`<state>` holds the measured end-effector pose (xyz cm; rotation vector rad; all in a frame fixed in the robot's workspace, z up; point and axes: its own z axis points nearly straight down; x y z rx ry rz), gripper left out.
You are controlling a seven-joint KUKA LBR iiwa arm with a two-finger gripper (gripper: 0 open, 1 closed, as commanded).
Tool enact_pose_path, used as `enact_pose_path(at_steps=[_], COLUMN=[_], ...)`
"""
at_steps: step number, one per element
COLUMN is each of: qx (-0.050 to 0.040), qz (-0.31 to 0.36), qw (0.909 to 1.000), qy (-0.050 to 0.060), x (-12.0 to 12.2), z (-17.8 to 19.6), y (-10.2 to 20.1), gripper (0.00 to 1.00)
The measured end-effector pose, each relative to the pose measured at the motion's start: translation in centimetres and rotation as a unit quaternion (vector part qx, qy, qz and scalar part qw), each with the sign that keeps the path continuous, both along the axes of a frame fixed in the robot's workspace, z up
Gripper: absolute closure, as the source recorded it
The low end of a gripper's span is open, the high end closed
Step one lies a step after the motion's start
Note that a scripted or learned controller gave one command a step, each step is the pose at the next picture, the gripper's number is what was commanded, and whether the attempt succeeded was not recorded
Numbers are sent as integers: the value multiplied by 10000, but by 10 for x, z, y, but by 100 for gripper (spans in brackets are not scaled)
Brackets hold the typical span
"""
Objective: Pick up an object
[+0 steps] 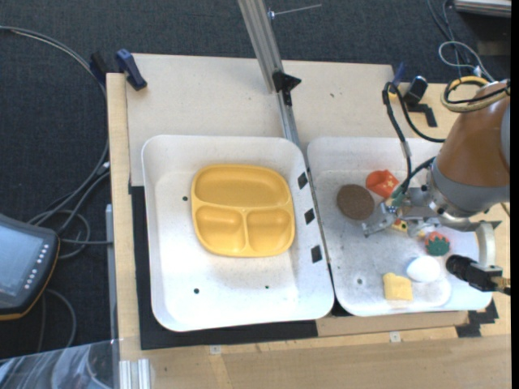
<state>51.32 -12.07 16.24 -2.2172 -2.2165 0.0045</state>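
On the bench, two shallow white bins sat side by side. Left bin held a yellow divided tray, roughly centred, one long compartment toward 12 o'clock and two smaller ones toward 6 o'clock. Tray lay flat, apart from all bin walls.

Right bin held the loose objects. Brown round disc lay toward the 10 o'clock part of that bin. Orange-red object sat just beside the disc, at its 2 o'clock, close or touching; could not tell which. White egg-shaped object lay toward 5 o'clock of the bin, with a pale yellow block just beside it at its 8 o'clock. Small green-and-red item sat near the egg shape, at its 1 o'clock.

Arm entered from 3 o'clock, orange band over grey wrist, above the right bin's 3 o'clock side. Gripper pointed toward 9 o'clock, low over the bin floor, its tip near the brown disc at the disc's 4 o'clock and below the orange-red object. Nothing was seen between the fingers. Claw state: could not tell whether open or closed; the metal parts at the tip were too small and cluttered to read.

Metal post ran from 12 o'clock down to the gap between the bins. Blue clamp sat at the bench's 11 o'clock corner. Black cables lay on the dark floor toward 9 o'clock, beside a handheld pendant.
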Motion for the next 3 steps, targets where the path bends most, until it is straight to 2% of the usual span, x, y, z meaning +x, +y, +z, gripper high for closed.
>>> enact_pose_path(at_steps=[1, 2, 3], qx=[2, -1, 2], qz=[0, 4, 7], qw=[10000, 10000, 10000], qy=[9, -9, -27], x=[4, 3, 4], z=[-61, -71, -59], y=[-4, -4, -3], gripper=[0, 0, 100])
